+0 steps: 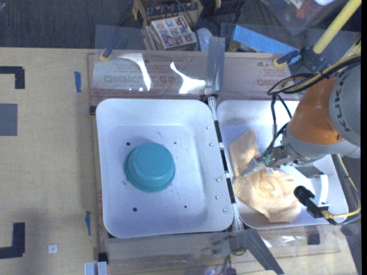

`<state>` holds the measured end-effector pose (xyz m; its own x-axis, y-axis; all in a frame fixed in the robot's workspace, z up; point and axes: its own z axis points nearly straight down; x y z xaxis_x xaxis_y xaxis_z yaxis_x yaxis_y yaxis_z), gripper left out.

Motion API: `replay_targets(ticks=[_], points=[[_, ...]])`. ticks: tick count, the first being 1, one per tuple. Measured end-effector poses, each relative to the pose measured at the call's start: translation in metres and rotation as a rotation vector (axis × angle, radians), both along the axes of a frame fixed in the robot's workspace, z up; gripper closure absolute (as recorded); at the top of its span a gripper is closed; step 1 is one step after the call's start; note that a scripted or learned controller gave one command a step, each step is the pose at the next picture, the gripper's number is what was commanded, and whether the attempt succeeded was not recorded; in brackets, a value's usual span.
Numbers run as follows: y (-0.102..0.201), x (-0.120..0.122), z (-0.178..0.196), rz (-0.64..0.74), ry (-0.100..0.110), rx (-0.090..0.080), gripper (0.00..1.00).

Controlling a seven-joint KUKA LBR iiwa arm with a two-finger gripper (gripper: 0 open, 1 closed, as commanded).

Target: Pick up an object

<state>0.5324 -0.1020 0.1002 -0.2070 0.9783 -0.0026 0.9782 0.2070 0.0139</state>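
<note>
Left bin [109, 119]: one teal bowl [150, 166], upside down, left of centre on the floor.

Right bin [229, 114]: one crumpled tan cloth [266, 192], spread from the bin's middle toward its near edge.

Arm [321, 119]: enters from the right, orange band above the wrist. Gripper [265, 160]: low over the cloth's upper part; claw state cannot be told, contact unclear.

A round teal plastic bowl [150, 166] lies upside down in the left white bin [114, 116], left of frame centre. A crumpled tan cloth [261, 185] lies in the right white bin [229, 110], lower right, beneath the arm's wrist.
</note>
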Motion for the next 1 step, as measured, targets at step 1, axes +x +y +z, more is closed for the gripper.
replay_targets(ticks=[1], points=[[0.0009, 0.0093, -0.0102, 0.052, 0.003, -0.003, 0.00]])
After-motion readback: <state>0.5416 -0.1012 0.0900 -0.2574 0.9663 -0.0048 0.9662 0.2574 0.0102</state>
